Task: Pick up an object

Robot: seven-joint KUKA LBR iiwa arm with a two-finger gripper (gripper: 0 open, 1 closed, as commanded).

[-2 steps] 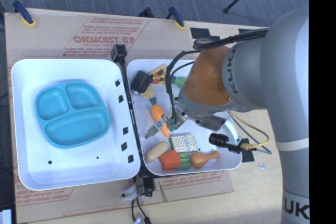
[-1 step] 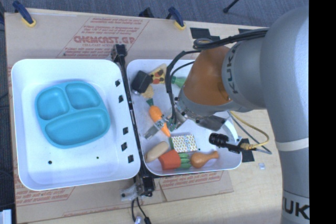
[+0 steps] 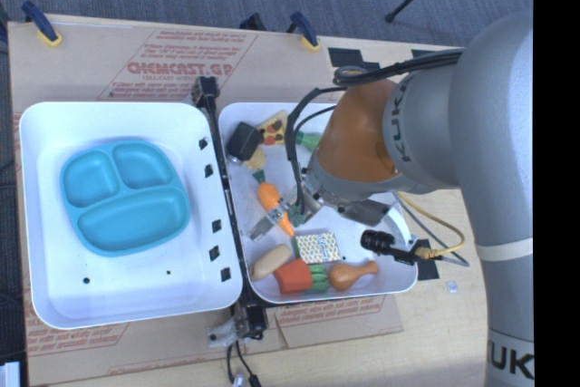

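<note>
Gripper [image 3: 288, 215]: reaching into right bin [image 3: 399, 278], over carrot [image 3: 273, 203]; finger state impossible to tell.
Bins: two, sitting side by side.
Left bin [image 3: 36, 195]: holding one blue tray [image 3: 125, 196].
Carrot: one, lying mid-bin.

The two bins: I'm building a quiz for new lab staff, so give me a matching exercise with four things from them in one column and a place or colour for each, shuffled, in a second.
Things:
1. divided plate
2. carrot
3. drumstick
4. red block

Descriptions:
A. orange, beside the gripper
B. blue, alone in the left bin
C. tan, at the near rim of the right bin
D. between the beige oval piece and the drumstick

Pairs: 1-B, 2-A, 3-C, 4-D
</note>
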